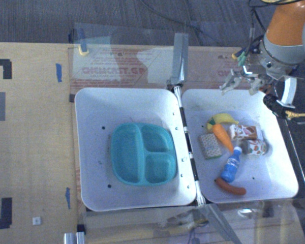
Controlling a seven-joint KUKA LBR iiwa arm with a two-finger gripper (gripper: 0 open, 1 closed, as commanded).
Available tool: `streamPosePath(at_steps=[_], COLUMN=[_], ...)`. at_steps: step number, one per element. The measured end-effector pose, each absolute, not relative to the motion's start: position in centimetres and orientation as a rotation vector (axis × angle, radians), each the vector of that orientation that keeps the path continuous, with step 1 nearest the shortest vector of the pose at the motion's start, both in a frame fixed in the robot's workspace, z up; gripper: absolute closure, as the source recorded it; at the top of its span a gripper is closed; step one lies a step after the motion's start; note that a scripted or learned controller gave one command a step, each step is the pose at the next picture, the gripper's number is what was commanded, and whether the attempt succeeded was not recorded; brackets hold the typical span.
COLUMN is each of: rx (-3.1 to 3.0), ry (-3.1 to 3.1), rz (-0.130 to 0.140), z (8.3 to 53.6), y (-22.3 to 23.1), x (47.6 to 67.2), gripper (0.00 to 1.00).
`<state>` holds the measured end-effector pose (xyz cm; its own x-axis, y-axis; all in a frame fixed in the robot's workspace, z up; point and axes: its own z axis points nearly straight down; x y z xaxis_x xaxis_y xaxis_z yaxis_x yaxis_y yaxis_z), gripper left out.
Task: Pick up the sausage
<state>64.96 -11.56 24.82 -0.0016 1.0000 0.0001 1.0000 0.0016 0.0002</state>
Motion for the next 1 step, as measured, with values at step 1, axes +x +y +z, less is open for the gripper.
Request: streamPosePath(at_steps=[1], rx=[2.225], ry=[2.218], rz=[0.000], z=[18.80], y=[-6.43], x=[61.92], gripper=[0.00])
